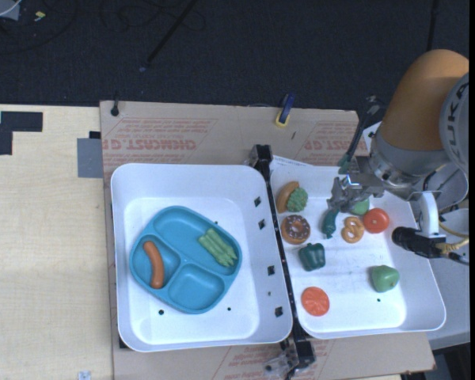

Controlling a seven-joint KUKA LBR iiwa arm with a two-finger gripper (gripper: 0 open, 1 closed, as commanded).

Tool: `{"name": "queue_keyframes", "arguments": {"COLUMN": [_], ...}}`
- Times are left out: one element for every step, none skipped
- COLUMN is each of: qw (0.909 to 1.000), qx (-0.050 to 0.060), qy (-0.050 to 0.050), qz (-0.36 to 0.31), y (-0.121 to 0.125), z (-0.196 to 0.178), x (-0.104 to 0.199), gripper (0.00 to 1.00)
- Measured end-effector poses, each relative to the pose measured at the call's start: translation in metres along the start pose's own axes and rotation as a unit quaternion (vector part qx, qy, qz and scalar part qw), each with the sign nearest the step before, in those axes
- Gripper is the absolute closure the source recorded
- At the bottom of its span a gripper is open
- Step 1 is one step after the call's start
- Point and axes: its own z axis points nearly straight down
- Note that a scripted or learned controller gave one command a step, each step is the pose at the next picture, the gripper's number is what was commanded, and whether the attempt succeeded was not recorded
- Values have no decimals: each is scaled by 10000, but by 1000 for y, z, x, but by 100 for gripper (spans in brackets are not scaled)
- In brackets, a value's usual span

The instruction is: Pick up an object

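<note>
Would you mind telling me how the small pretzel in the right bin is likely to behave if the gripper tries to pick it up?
The pretzel lies flat and low on the right bin floor, so fingers may struggle to get under it. It looks like glossy moulded toy food, so probably stiff, light and a little slippery. The red tomato sits right beside it, and the teal pepper close by, so a push would likely nudge those.
</note>
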Motion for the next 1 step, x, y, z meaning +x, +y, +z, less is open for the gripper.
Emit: {"name": "queue_keyframes", "arguments": {"qw": [10000], "qx": [3], "qy": [-1], "qz": [4], "y": [-30], "z": [-5], "x": [35], "gripper": [100]}}
